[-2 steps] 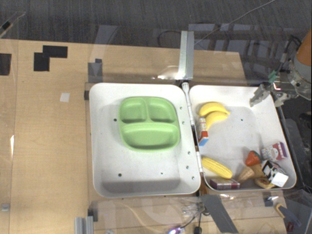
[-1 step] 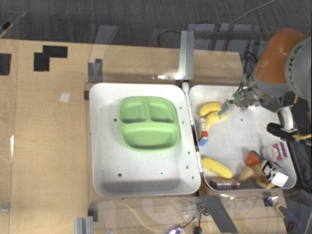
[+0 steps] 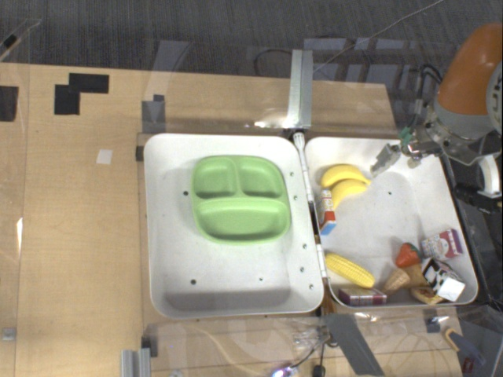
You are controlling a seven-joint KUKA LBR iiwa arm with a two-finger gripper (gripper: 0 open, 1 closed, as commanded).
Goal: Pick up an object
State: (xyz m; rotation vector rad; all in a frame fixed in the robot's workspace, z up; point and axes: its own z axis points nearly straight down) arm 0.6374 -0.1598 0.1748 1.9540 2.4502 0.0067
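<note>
The right bin (image 3: 440, 181) holds a yellow banana pair (image 3: 343, 181) near its back left. A small red, white and blue carton (image 3: 327, 213) lies against the left wall. Along the front sit a yellow corn cob (image 3: 350, 269), a dark red bar (image 3: 361, 296), a red strawberry (image 3: 407, 254), an ice cream cone (image 3: 399, 278), a pink-and-white carton (image 3: 442, 244) and a black-and-white box (image 3: 440, 280). My gripper (image 3: 391, 155) hangs over the bin's back, to the right of the bananas and apart from them, with nothing seen in it.
A green divided plate (image 3: 239, 197) lies in the left bin (image 3: 173, 289). The metal divider (image 3: 308, 203) runs between the bins. The arm's orange band (image 3: 469, 69) and grey wrist (image 3: 464, 136) stand over the right bin's back right corner.
</note>
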